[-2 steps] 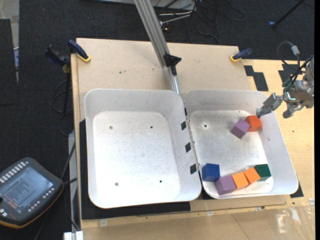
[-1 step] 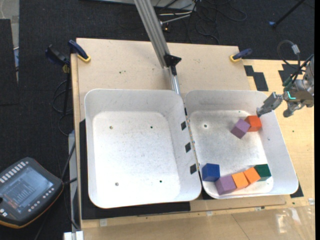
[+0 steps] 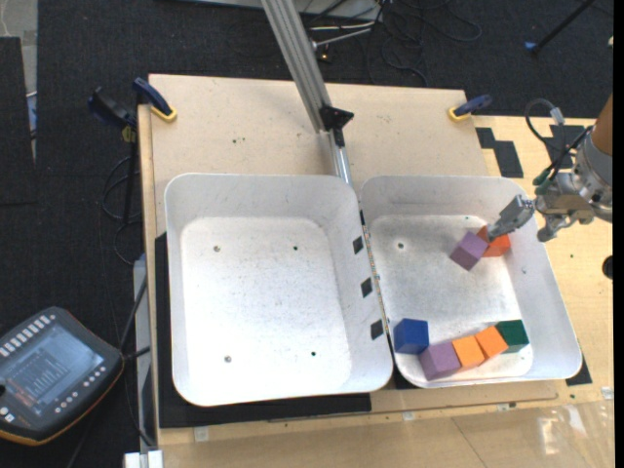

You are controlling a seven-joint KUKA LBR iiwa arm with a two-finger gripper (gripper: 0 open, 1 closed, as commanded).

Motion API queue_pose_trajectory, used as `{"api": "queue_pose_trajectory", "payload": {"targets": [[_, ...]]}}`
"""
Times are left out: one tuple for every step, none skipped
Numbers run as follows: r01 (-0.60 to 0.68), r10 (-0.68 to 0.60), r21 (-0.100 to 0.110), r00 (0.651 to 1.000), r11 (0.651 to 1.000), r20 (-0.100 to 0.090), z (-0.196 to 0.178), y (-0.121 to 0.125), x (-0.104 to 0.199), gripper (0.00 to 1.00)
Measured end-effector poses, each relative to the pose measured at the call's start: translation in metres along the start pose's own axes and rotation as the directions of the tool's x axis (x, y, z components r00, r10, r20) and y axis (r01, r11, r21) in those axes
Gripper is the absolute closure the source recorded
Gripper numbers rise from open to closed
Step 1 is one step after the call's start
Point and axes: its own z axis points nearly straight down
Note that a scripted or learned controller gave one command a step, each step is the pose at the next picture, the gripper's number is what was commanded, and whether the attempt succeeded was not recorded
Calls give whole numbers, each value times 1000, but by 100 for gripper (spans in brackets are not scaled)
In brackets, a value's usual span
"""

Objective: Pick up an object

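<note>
Camera view: purple block (image 3: 469,251) just beside end effector (image 3: 507,221).

Grey metal tool (image 3: 527,221) with slim fingers, black cable looped above, silvery-grey wrist housing

We note a pale wooden bench (image 3: 292,125) on dark carpet (image 3: 78,27), clamps (image 3: 154,99) at its far corners, cables (image 3: 419,37) beyond, a handheld controller (image 3: 49,373) by its near-left corner.

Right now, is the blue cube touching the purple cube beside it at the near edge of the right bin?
Touching. The camera view shows the blue cube pressed against the purple cube, with no bin floor visible between them.
</note>
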Motion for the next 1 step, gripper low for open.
{"api": "queue_pose_trajectory", "payload": {"targets": [[0,0,2,1000,1000,-1,60,-8,4,0]]}}
